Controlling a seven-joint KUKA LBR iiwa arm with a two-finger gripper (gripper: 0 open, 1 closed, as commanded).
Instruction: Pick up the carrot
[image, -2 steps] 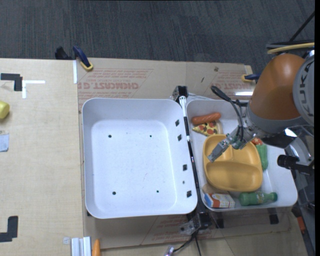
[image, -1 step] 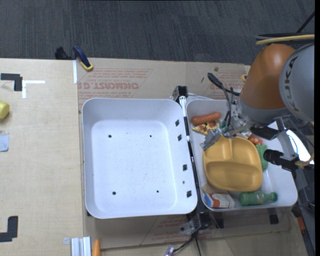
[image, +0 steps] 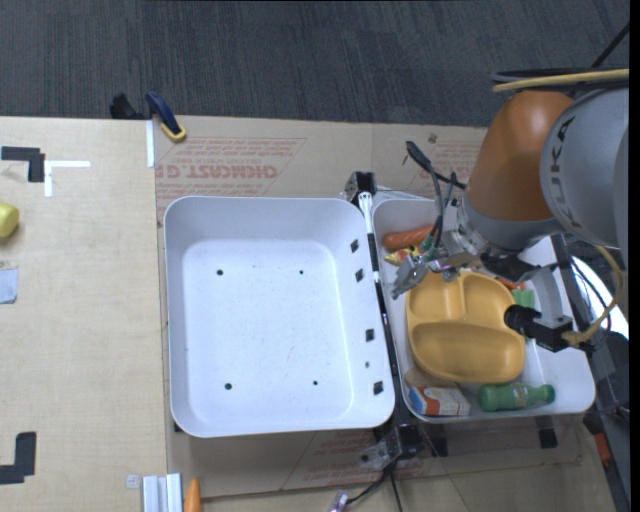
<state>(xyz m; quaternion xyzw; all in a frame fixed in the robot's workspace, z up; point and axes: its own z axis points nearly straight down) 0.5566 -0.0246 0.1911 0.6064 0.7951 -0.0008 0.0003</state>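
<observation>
Inside right bin (image: 590, 395), at far left corner: carrot (image: 408, 239) lies against wall, just beside gripper (image: 418, 266); fingers spread apart, nothing between them, likely poised for grasp; yellow bread-shaped toy (image: 466, 332) crowds bin middle, green bottle (image: 515, 397) along near wall; left bin (image: 180, 320) beside it; cardboard (image: 240, 165) print upside-down, unreadable; arm (image: 590, 170) lettering partly cut off
</observation>
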